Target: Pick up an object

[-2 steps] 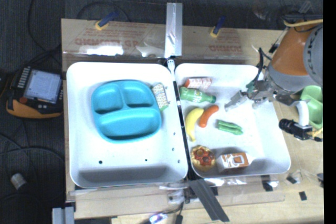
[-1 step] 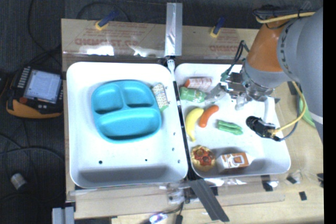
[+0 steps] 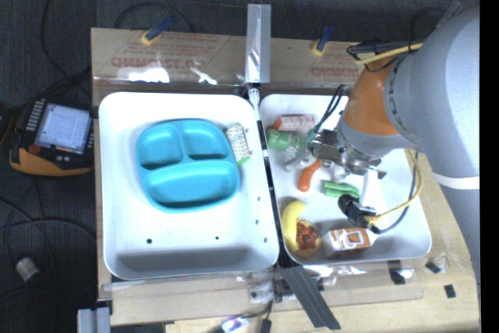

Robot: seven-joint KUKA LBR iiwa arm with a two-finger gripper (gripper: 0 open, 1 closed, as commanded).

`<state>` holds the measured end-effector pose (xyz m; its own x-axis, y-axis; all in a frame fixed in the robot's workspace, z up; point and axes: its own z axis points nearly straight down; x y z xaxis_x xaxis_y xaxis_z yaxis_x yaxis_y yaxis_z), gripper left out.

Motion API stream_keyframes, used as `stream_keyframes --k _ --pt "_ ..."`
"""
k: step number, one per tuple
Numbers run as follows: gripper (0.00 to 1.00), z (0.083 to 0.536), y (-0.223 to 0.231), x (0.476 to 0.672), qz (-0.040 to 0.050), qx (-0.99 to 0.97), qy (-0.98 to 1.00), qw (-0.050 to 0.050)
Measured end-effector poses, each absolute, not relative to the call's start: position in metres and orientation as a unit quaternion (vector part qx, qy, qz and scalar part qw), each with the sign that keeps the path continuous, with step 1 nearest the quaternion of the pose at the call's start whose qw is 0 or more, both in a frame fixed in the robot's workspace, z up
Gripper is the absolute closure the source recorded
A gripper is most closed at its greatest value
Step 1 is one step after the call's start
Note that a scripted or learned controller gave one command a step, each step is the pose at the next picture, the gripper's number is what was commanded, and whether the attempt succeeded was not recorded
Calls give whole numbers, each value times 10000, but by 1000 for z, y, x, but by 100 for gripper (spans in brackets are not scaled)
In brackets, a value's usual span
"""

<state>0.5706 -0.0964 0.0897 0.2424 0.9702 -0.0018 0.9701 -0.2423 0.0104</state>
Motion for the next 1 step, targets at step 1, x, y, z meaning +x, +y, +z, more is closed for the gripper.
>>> stream_keyframes --k 1 --pt "100 99 -96 571 38 7880 6157 39"
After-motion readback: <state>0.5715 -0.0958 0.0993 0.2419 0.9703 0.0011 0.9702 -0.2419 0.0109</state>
